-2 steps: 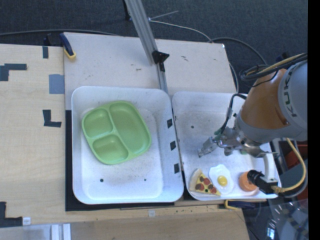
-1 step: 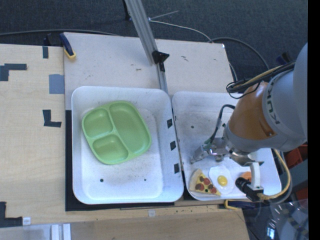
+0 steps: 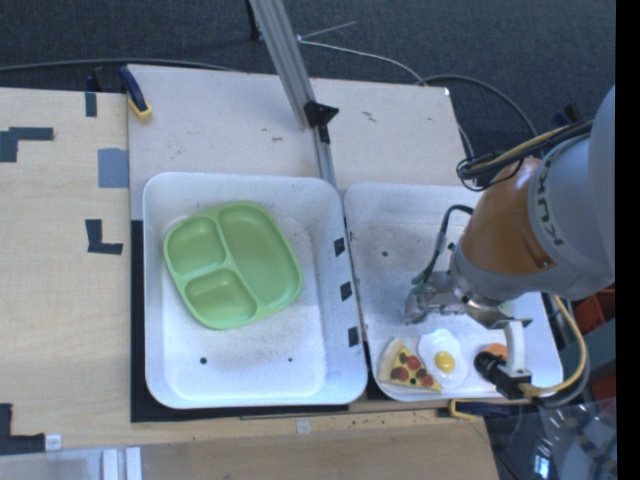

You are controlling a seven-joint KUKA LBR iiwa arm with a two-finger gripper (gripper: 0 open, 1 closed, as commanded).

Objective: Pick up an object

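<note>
Nearest, along the front wall of the right bin (image 3: 385,208), three small items sit in a row. Pizza slice (image 3: 407,365): toy wedge, long axis running diagonally, tip pointing up-left toward the bin's middle, crust end down-right. Just beside it on the right, fried egg (image 3: 441,355), white with yellow yolk, roundish. Further right, a small orange piece (image 3: 493,350), partly covered by black and white hardware on the arm; shape hard to make out.

Above the egg, pincer (image 3: 420,304) hangs over the bin floor, close to the egg and pizza slice. Dark and small in the view; cannot tell if it is open or closed, and no item is seen in it. Arm (image 3: 540,218) with orange band hides the bin's right part.

Left bin (image 3: 160,268): green tray (image 3: 232,263), three compartments, lying tilted, in the far-left half.

Far: desk (image 3: 200,108), a metal pole (image 3: 285,53) crossing it, cut off at the top edge.
</note>
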